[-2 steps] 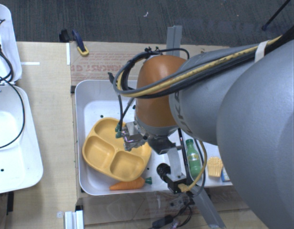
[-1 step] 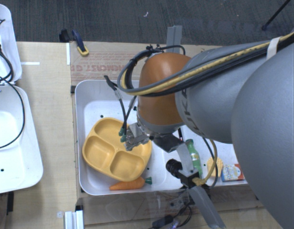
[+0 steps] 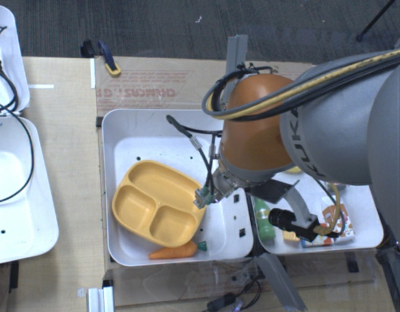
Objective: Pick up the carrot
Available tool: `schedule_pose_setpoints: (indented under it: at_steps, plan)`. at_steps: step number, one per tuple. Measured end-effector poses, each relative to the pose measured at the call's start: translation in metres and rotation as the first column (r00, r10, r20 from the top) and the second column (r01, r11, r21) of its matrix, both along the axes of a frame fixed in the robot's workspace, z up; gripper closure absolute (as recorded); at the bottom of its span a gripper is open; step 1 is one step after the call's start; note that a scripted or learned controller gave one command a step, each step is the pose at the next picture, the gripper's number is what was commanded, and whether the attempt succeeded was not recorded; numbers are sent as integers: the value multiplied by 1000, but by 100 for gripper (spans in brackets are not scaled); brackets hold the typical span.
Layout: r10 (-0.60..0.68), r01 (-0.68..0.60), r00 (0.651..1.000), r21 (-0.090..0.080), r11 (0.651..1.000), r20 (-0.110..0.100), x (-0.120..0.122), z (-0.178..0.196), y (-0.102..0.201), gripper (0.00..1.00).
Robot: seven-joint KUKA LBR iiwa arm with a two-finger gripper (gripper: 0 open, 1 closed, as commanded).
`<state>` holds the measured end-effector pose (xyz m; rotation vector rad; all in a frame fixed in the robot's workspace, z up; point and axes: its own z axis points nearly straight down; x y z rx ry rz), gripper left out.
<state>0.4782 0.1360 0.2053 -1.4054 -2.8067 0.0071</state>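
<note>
Orange against white plastic, the small tapered carrot (image 3: 173,253) with its green stem end lay along the near wall of the left shallow white bin (image 3: 113,174), its tip pointing toward my view's left. I logged it as touching, or just beside, the near edge of the yellow three-compartment plastic tray (image 3: 157,202), which sat tilted across the bin floor.

The grey arm with its orange wrist band (image 3: 255,132) reached in from the right and covered much of the divide between the two bins. The two-finger gripper (image 3: 206,195) stood over the tray's right rim, well apart from the carrot. I could not tell how far its fingers were parted; they were small, dark and merged with the wrist hardware and cabling. I saw nothing clearly held between them.

In the right shallow white bin (image 3: 369,233), the arm hid most of the contents. I made out a green bottle-like item (image 3: 262,214) and a flat printed packet (image 3: 336,223), both partly covered.
</note>
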Motion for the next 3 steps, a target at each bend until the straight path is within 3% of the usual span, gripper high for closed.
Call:
schedule_pose_setpoints:
  at_steps: [2,3]
  plan:
    - [-9,9,1000,-4,1000,-5,3,14,-3,100]
    - [-334,334,943,-2,943,1,33,-20,-38,100]
